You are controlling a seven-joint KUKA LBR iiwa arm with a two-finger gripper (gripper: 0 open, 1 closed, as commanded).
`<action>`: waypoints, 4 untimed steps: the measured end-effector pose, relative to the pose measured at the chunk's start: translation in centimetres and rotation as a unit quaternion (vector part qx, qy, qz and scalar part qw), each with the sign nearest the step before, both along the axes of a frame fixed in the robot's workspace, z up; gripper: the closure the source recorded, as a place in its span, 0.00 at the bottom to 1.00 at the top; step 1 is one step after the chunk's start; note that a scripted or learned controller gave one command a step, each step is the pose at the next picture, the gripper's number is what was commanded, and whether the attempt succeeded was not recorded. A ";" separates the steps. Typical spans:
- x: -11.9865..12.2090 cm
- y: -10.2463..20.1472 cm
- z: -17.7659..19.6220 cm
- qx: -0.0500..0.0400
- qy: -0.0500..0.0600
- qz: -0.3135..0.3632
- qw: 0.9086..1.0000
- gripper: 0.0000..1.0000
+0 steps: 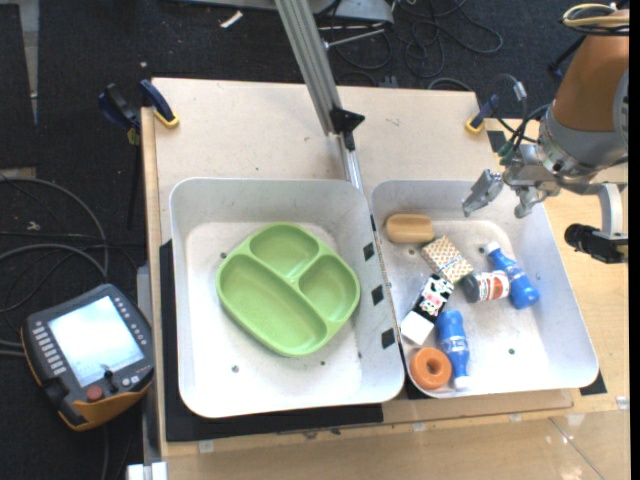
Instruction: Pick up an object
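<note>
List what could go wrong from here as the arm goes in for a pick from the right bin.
The gripper sits open above the right bin's back edge, holding nothing. The objects are tightly clustered: the blue bottle touches the orange ring, and the cow-patterned box lies against the checkered block, so a descent may nudge or catch two items. The tan bread-shaped piece looks rounded and could slip from the fingers.

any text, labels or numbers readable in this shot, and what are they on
No text reads clearly in the camera view.
Red-and-white label band on the blue bottle: print too small and blurred.
Second blue bottle: pale label marks, unreadable.
Black-and-white carton: pattern, no legible words.
Checkered packet: pattern, no words legible.
Pendant screen: washed out white, unreadable.
</note>
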State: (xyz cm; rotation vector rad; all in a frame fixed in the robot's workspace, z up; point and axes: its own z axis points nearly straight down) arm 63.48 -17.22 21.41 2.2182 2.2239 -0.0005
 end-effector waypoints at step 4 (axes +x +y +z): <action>1.7 -0.6 -11.3 0.000 -0.004 -0.001 1.000 0.00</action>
